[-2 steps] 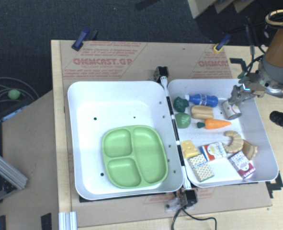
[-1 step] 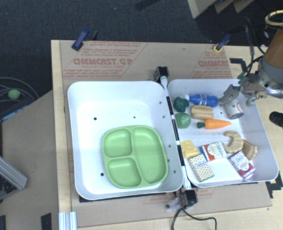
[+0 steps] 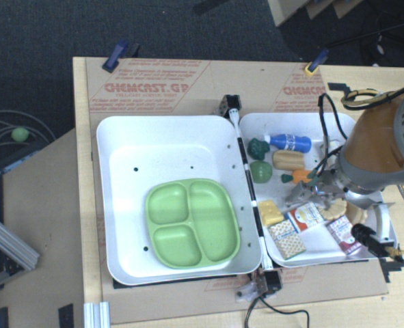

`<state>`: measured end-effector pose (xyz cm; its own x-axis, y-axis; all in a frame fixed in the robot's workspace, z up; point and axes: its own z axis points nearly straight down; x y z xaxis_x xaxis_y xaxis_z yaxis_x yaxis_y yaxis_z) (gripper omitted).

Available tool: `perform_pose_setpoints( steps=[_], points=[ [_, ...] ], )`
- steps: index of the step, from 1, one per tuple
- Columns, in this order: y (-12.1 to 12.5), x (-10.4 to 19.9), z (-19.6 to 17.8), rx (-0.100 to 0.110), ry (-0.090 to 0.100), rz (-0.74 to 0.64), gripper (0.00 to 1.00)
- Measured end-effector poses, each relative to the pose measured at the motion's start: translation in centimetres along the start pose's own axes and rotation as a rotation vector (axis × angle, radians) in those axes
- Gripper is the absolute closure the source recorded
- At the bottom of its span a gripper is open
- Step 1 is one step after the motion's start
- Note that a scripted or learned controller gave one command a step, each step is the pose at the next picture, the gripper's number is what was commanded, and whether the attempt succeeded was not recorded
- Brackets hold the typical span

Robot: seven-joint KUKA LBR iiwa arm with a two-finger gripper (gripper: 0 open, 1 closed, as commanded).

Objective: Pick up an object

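At the far left of the frame a small green ball [image 3: 20, 134] lies on the dark floor among looped cables, well apart from the bench. The left bin [image 3: 119, 149] sits in the middle of the frame and holds a green divided plate [image 3: 191, 222] with three compartments, lying flat in the bin's lower half. A black clip [image 3: 230, 104] sits at the top of the seam between the two bins, and another fitting at the bottom of the seam is too dark to make out.

The right bin [image 3: 273, 120] holds the clutter of pickable things. Along its left side are a dark green toy [image 3: 258, 147], a round green piece [image 3: 261, 171] just below it, and a yellow block [image 3: 271, 213] lower still. A blue and white bottle [image 3: 290, 142] lies on its side near the top, with a tan bread-like roll [image 3: 288, 160] just below it and a small orange piece [image 3: 300, 176] beside that. A checkered packet [image 3: 286, 238] and a red and white packet [image 3: 305, 219] lie near the bin's lower edge, and a dark red packet [image 3: 341, 234] is partly covered at the lower right.

The arm [image 3: 376, 145] enters from the right edge, cut off there, and covers the bin's right side. The gripper [image 3: 316, 187] is low over the middle of the clutter, but it blurs into grey shapes around it; I cannot tell how its jaws stand or whether anything is between them.
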<state>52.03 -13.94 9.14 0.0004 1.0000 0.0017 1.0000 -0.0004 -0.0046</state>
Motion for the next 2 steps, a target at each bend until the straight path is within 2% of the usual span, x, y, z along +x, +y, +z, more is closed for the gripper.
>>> perform_pose_setpoints(
  steps=[1, 2],
  points=[
    [6.58, 1.9, 0.61, -0.006, -0.004, 0.0, 0.0],
    [6.57, 1.91, -0.36, -0.007, -0.004, 0.0, 1.0]
  ],
)
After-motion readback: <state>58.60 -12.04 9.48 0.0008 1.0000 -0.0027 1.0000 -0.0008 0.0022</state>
